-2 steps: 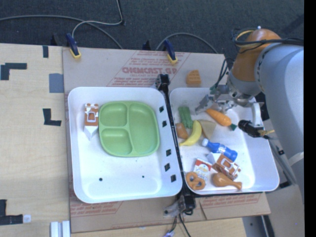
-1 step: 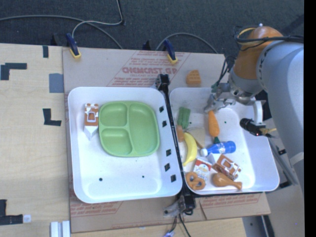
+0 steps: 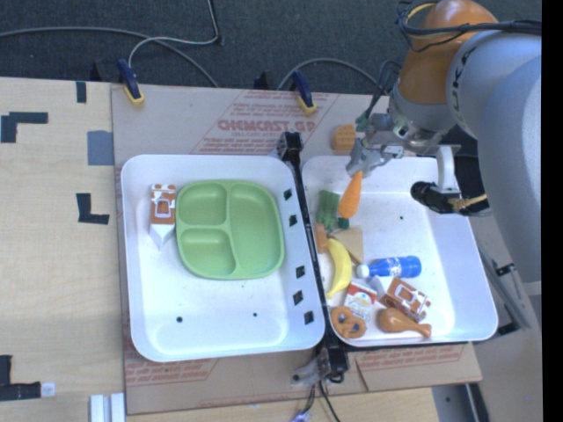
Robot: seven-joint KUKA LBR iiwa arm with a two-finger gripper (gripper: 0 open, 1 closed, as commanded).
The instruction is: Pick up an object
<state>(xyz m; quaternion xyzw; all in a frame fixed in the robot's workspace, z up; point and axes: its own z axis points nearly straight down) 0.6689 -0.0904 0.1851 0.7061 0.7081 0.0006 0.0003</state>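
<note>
I see the gripper (image 3: 359, 167) apparently clamped on the carrot (image 3: 351, 195), hanging above the banana (image 3: 339, 266).

a green plate (image 3: 230, 229) with three parts sits in the left white bin (image 3: 149, 323), and a small red and white box (image 3: 162, 211) lies just beside it. the bins rest on brown cardboard (image 3: 237, 121), held by two blue and yellow clamps (image 3: 130, 83). thin cables (image 3: 176, 47) run over the dark floor behind.
</note>
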